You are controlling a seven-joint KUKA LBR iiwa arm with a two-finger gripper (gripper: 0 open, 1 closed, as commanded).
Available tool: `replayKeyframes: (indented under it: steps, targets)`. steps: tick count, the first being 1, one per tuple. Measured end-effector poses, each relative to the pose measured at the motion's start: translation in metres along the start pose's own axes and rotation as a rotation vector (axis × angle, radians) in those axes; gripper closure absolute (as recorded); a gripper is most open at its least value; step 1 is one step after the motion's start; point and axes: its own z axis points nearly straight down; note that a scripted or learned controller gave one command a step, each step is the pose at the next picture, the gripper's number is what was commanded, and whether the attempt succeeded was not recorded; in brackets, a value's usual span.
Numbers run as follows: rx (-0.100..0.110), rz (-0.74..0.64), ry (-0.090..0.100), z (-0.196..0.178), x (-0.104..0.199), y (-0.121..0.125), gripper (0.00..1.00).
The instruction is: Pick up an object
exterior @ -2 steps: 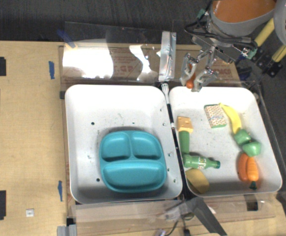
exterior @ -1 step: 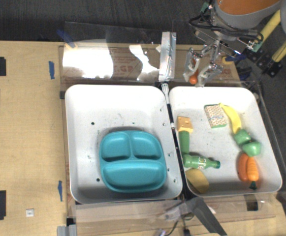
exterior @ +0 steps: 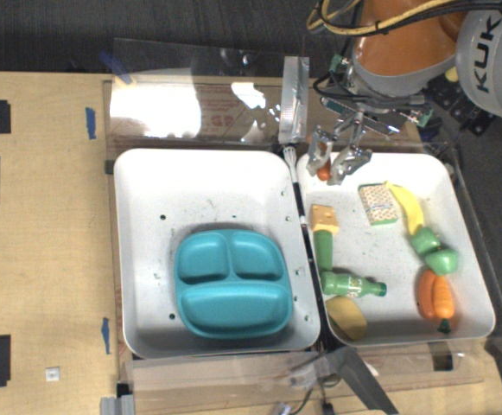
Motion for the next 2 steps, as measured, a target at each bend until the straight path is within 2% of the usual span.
replayKeyframes:
  steps: [1, 2]
  targets:
    - [0.008, -0.155, -0.004, -0.023, 0.038, 0.085, 1.0]
    - [0.006, -0.131, -0.005, -0.01, -0.009, 0.058, 1.0]
